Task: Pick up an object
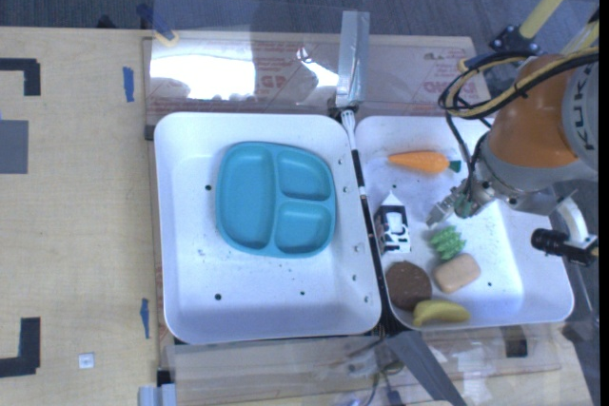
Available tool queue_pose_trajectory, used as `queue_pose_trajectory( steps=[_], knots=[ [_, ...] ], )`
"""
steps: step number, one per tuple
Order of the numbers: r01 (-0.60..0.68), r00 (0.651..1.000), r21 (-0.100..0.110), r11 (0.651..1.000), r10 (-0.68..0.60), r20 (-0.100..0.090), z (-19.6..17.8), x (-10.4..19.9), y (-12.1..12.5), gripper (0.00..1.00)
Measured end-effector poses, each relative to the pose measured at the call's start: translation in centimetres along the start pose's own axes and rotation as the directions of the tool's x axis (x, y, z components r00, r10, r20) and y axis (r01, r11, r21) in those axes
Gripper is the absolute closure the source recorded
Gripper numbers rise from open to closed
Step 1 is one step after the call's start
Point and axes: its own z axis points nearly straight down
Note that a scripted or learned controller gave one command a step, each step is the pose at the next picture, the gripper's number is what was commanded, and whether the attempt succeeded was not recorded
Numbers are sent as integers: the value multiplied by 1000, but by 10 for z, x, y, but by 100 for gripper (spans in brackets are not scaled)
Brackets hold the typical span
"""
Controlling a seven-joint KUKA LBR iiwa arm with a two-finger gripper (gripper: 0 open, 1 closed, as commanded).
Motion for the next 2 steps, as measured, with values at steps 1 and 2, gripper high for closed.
queue_pose_trajectory(
  steps=[1, 2],
  knots=[
    [-202, 979, -8, 979, 202, 3, 14, -28, 69, 100],
    [-521, 854, 28, 853, 521, -3, 19, -34, 95, 100]
  ],
)
